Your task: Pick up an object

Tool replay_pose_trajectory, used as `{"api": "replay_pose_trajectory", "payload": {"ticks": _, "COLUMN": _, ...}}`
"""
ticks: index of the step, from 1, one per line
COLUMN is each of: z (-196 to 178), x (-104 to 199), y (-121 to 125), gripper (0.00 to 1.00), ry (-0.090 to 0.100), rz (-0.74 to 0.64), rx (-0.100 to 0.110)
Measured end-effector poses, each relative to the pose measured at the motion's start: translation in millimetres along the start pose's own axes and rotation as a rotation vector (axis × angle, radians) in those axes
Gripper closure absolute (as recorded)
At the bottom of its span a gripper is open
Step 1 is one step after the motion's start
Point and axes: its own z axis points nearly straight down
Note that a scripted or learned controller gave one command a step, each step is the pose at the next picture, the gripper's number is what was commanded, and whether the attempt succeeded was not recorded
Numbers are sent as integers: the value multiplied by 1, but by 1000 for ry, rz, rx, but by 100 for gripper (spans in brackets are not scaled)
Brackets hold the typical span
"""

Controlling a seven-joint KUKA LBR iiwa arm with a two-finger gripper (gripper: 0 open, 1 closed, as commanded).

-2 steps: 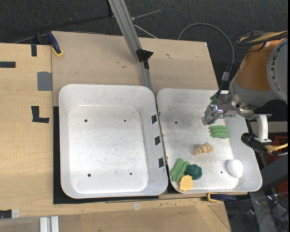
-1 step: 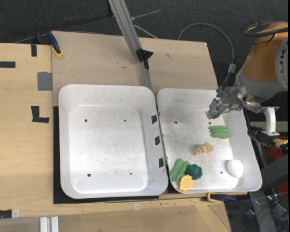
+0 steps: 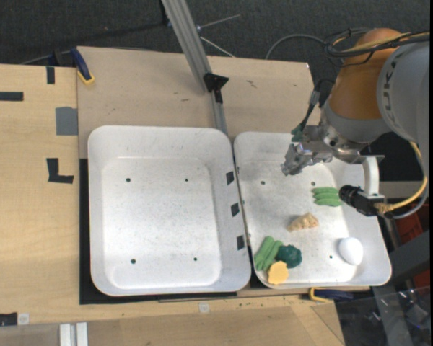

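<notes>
two white bins side by side on the worktop [image 3: 151, 92]: left bin [image 3: 159, 207], right bin [image 3: 274, 157]. all objects sit in the right bin, six by my count: one green ridged piece [image 3: 326, 196] near the right wall, one tan lumpy piece [image 3: 303, 223] mid-bin, one white egg-shaped object [image 3: 350, 250] in the near-right corner, and a cluster at the near-left corner, touching or almost touching: one light green bundle [image 3: 267, 252], one dark green lump [image 3: 291, 255], one yellow piece [image 3: 278, 272].

gripper [image 3: 294, 161] hangs over the far half of the right bin, tilted toward the bin's left side. fingers point down over bare bin floor, nothing visible between them; how far they're spread, can't tell from this angle. nearest object is the green ridged piece, apart from the fingers, closer to the camera and to the right.

worktop is light wood with black and grey tape marks [image 3: 54, 168] on the left part. a slanted metal bar [image 3: 195, 49] crosses over the top, ending at the seam between the bins. dark carpet-like floor [image 3: 94, 9] behind the worktop, cables [image 3: 296, 42] near the arm.
</notes>
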Motion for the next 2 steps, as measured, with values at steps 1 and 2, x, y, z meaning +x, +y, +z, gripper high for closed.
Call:
{"api": "replay_pose_trajectory", "payload": {"ticks": 1, "z": 7, "x": 55, "y": 7, "gripper": 100, "ry": 0, "rz": -1, "rx": 1}}
{"api": "replay_pose_trajectory", "payload": {"ticks": 2, "z": 0, "x": 106, "y": 25, "gripper": 100, "ry": 1, "rz": -1, "rx": -2}}
